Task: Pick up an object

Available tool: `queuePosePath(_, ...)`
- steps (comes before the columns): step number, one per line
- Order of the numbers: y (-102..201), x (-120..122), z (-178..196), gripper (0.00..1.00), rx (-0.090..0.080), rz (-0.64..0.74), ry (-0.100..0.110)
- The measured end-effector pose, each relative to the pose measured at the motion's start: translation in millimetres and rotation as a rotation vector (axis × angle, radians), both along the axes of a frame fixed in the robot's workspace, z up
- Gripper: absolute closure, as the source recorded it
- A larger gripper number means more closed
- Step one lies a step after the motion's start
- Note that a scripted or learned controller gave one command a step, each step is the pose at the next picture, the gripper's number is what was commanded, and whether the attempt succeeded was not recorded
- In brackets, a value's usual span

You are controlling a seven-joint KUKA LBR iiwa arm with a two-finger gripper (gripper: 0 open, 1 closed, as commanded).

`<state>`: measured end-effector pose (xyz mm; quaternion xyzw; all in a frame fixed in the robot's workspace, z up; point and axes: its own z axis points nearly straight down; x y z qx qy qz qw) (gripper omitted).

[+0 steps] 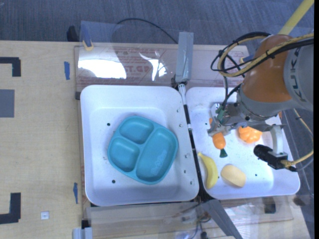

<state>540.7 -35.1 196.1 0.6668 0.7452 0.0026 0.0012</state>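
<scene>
Nothing is lifted yet. The gripper (219, 126) hangs low in the right bin (284, 185), just at 12 o'clock of the carrot (219, 141); whether it is clenched I cannot tell.

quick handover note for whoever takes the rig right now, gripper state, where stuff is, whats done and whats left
Gripper: low over the right bin, just above the small orange carrot-like piece; finger state cannot be made out, and nothing is seen held.
Right bin: the carrot-like piece near the left side, an orange pepper-like toy beside it, a banana along the left wall, a pale yellow potato-like piece at the front.
Left bin: a blue divided plate.
Done: arm is over the objects.
Left: grasp one and lift it.
</scene>
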Motion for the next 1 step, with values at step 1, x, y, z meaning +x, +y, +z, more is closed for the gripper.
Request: queuePosePath(1, -1.7, -1.2, 7.1, 1.00, -0.002, -0.003, 0.004)
